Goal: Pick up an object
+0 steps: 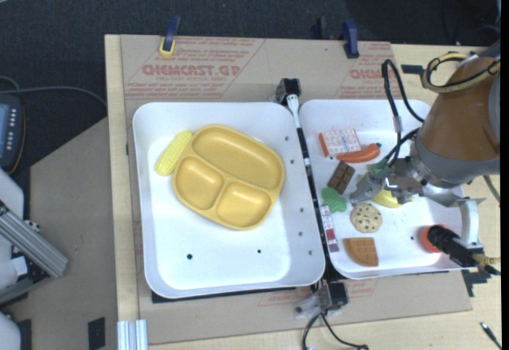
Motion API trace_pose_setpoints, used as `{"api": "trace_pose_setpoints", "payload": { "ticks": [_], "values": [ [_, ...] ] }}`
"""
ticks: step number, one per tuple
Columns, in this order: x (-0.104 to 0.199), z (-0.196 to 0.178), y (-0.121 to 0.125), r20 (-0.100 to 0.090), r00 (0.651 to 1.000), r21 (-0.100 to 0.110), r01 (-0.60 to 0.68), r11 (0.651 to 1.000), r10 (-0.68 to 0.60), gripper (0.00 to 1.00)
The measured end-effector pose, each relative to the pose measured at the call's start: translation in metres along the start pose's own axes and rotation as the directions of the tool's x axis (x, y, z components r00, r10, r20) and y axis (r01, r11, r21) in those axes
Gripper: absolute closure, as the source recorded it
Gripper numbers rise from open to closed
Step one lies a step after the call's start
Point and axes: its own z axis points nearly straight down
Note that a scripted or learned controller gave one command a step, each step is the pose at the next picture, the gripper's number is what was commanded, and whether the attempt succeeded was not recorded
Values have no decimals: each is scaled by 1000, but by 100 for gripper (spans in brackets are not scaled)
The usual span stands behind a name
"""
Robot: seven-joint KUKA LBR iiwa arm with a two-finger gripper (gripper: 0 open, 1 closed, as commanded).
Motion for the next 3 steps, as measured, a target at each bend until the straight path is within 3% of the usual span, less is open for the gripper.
{"api": "trace_pose_setpoints", "payload": {
  "ticks": [1, 2, 3],
  "values": [
    [0, 63, 3, 0, 1000, -1, 1, 1000, -1, 0],
    [0, 70, 3, 0, 1000, -6, 0, 1000, 0, 0],
    [1, 60, 3, 1, 1000, -7, -1, 1000, 1, 100]
  ]
}}
